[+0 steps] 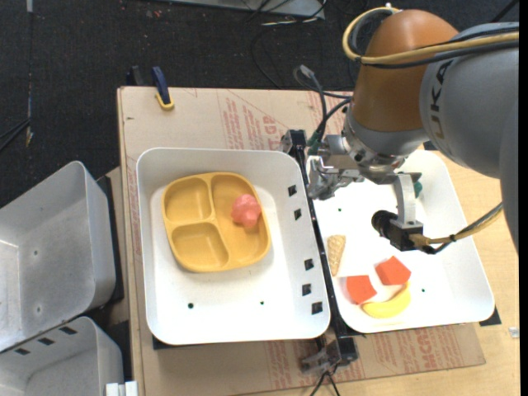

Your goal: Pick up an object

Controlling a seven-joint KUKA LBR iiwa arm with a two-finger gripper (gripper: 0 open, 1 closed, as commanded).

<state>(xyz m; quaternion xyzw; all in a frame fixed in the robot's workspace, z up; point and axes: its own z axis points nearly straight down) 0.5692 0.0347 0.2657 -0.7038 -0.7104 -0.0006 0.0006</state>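
Hovering at the far left corner of the bin (462, 279) on the view's right, hard by the wall it shares with the neighbouring bin (223, 304), the grey arm's tool (323, 180) has nothing visibly in its grasp; whether it is open or closed cannot be told. A tan wafer (336, 252) lies nearest, just below the tool in view. Two red blocks (393, 271) and a yellow banana (388, 306) sit farther down, while a pink lump (245, 210) rests in a yellow divided plate (194, 246).
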